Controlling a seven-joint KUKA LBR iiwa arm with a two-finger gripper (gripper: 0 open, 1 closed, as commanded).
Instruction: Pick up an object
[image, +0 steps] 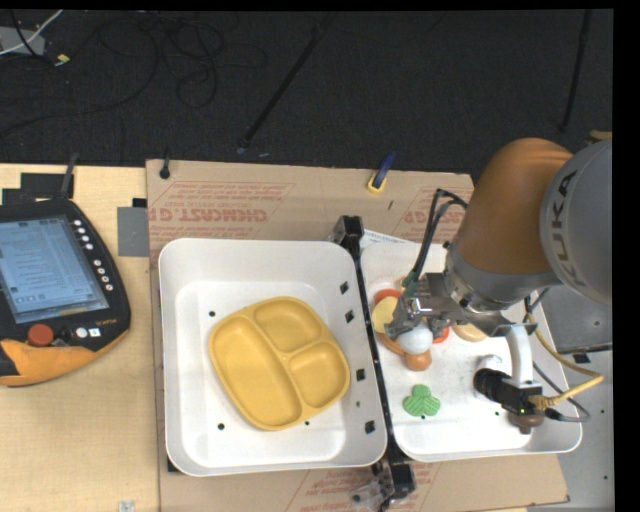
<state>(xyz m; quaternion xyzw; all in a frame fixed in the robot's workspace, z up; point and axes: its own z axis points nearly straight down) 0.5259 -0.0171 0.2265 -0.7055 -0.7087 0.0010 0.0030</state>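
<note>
Gripper low in right bin, by its left wall, right over pale ball; clamped or apart, impossible to tell. Green piece nearer; yellow plate in left bin.

Tray in left bin; leaf in right bin.

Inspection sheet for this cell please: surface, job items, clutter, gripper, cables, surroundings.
Surface: left bin and right bin, both white, on printed cardboard.
Job's things: yellow divided plate in left bin; green toy, white ball, orange-red piece in right bin.
Clutter: nothing seen.
Gripper: gripper low over the white ball; hold cannot be told.
Cables: dark cables on the floor behind the bench.
Surroundings: teach pendant left of the bins; blue-yellow clamp at cardboard's far edge.
</note>
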